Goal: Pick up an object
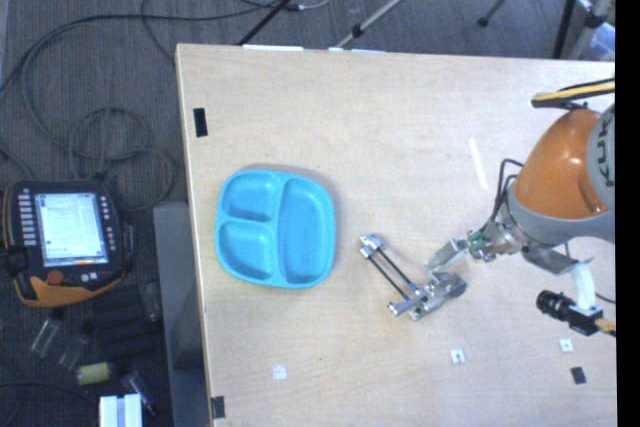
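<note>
A light-blue plate [277,227] with three compartments lies flat on the left part of the wooden bench top [400,115]; nothing is in it. My gripper [372,245] reaches in from the right, low over the bench, and its tip is a short way right of the plate's right rim, apart from it. Nothing hangs from the gripper. Behind it the arm's orange band [560,170] sits at the right edge.
A white strip [478,163] lies on the bench right of centre. Small black marks [201,122] dot the bench top. A black fitting [568,309] sits at the lower right. Off the bench's left edge, a teach pendant [65,233] and cables lie on the floor.
</note>
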Controlling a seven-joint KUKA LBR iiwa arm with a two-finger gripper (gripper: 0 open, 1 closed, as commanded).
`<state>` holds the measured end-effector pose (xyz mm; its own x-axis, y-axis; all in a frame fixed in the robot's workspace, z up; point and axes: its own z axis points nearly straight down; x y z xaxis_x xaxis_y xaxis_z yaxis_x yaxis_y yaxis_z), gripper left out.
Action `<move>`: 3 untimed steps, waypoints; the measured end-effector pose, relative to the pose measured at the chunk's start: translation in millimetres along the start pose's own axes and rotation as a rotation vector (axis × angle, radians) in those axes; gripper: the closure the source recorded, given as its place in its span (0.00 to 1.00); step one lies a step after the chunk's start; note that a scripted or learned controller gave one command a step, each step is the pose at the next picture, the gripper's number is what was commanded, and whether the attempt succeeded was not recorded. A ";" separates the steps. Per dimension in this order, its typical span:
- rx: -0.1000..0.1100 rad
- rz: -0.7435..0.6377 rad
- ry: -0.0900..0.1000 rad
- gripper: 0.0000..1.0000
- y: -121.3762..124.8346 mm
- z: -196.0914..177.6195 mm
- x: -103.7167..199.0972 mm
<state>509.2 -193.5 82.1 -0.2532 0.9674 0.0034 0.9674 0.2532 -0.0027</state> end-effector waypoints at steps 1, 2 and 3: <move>0.001 -0.051 0.000 0.00 -11.7 0.1 59.0; 0.002 -0.050 0.004 1.00 -11.2 -7.5 60.4; 0.002 -0.050 0.004 0.00 -11.3 -7.5 60.2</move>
<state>483.1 -138.1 89.8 -0.3015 0.9534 0.0074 0.9534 0.3015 -0.0049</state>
